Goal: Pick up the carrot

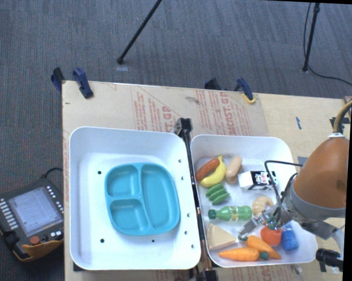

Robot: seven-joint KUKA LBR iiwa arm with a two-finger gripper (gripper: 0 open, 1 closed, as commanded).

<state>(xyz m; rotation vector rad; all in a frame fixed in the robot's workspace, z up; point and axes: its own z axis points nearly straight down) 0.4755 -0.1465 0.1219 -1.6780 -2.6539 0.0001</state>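
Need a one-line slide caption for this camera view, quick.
Gripper poised low in the right bin above two carrots; blue divided plate sits in the left bin.

Arm (315, 193): grey casing, a big rounded orange band above the wrist.
Cable (275, 167): thin, black, looping beside it.
Gripper (259, 222): small, metallic, two-fingered.
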